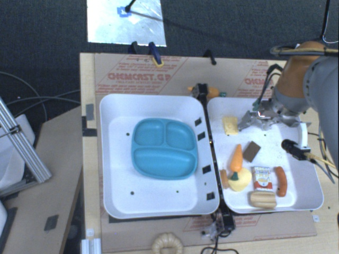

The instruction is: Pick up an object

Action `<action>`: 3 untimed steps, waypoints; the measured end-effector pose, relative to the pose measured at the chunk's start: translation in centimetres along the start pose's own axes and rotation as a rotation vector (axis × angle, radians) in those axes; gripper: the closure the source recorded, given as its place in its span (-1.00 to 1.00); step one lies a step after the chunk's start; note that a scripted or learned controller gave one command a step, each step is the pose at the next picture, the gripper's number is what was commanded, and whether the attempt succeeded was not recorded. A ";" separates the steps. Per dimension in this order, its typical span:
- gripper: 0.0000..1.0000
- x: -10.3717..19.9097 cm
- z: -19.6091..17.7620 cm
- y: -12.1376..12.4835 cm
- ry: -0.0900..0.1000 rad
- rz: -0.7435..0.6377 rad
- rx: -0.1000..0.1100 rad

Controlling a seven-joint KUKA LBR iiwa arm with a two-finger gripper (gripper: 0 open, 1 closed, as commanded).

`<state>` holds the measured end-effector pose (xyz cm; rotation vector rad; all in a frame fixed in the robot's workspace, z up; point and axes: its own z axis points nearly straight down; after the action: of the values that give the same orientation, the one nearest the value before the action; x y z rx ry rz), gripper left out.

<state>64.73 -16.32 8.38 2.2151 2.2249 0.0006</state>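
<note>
My gripper [260,117] hangs over the back of the right bin [312,192], below the grey arm's orange band [293,78]. It is just right of a pale yellow cheese slice [230,125] and behind a brown block [251,151]. An orange carrot [236,158] lies left of the block. Along the bin's front lie a yellow pear-like fruit [240,180], a red and white packet [261,177], a sausage [280,181] and a bread roll [262,199]. Nothing shows in the gripper's hold.
The left bin [114,142] holds a blue divided plate [164,148]. A black divider with clips [207,142] runs between the bins. A small orange thing [212,93] sits behind the bins. A dark part with a cable [295,147] hangs right of the block.
</note>
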 end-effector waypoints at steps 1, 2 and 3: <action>1.00 0.0 -1.3 0.1 0.000 -0.001 -0.004; 1.00 0.6 -7.2 -0.4 0.000 0.000 -0.006; 1.00 0.8 -13.5 -0.1 0.000 -0.002 -0.003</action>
<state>64.65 -15.54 21.85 2.2117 2.2254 0.0046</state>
